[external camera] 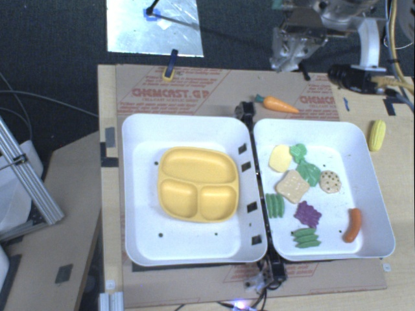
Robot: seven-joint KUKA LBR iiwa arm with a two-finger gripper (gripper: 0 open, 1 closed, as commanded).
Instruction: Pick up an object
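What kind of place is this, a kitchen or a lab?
Probably a robot lab, not a kitchen: two white bins on a bench, toy food like a carrot, and a robot arm overhead.

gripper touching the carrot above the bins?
Apart. The camera view shows the gripper hanging over the dark floor past the board's far edge, with bare cardboard between it and the carrot.

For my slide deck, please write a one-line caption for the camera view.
Gripper above the bench, behind two white bins: a yellow tray in the left, toy foods in the right; a carrot outside.
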